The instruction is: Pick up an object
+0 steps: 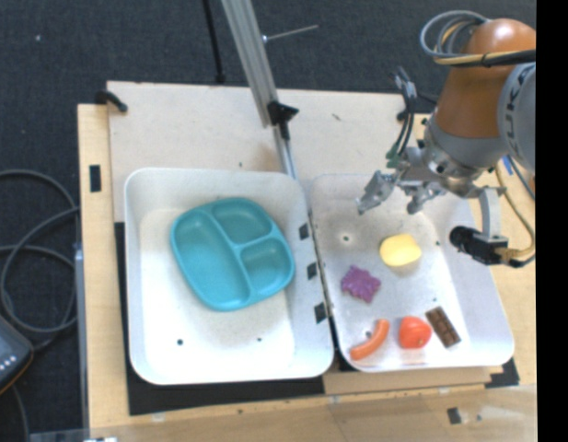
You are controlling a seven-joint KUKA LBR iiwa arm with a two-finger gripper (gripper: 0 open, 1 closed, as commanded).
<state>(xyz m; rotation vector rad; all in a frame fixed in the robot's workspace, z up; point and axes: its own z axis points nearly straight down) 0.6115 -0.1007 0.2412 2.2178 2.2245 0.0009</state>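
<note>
Hand (392,198) hung above the right bin (468,343), fingers spread wide, nothing between them. Nearest target, the yellow piece (400,250), lay just below on the bin floor. Step judged: approach. Next move called for a descent centred over it, then closing.

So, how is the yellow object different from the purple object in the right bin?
The yellow object is smooth and rounded, while the purple object looks bumpy with an uneven outline. The yellow object lies nearer the gripper, farther up the right bin; the purple object lies lower, closer to the divide between the bins. Both rest loose on the bin floor, apart from each other.
</note>
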